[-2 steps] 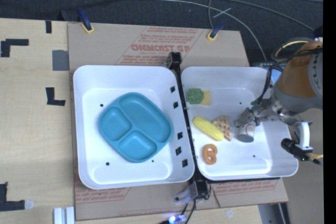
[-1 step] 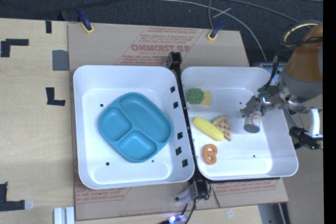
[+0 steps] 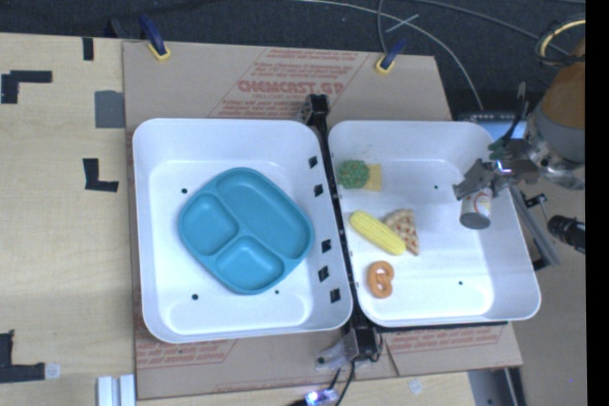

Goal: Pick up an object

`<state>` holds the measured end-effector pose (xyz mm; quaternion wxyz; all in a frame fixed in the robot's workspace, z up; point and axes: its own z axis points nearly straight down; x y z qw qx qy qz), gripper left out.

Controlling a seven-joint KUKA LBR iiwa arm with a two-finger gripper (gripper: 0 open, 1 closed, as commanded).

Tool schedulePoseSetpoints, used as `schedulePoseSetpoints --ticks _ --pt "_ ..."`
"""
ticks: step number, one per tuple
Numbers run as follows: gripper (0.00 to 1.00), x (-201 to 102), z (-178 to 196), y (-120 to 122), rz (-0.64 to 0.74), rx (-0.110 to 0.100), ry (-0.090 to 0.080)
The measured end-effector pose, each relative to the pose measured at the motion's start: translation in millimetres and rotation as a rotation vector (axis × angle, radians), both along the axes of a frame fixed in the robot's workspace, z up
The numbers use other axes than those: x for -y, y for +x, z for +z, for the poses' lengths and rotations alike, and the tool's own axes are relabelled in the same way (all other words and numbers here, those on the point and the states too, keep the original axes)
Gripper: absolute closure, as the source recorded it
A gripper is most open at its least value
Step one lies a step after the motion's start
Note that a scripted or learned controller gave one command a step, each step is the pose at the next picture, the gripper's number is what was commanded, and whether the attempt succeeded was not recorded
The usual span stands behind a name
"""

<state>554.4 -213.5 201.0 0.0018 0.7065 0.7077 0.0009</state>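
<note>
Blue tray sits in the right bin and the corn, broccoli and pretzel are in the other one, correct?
Not quite. The camera view shows the blue tray in the left bin. The corn, broccoli and pretzel are indeed in the other one, the right bin.

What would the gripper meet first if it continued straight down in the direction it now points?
Probably the bare white floor of the right bin near its right wall. The gripper points down there, apart from the corn and the other food, though one slanted view leaves depth uncertain.

Glossy white plastic bins [image 3: 152, 204] sit on matt brown cardboard [image 3: 285, 81]
</note>
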Motion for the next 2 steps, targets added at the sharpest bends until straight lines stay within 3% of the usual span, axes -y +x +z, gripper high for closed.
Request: schedulePoseSetpoints --ticks 1,2 --pt "1.0 2.8 58.5 -6.9 0.0 0.0 0.0" --pt "1.0 -58.2 59.0 4.6 0.005 -0.004 0.002"
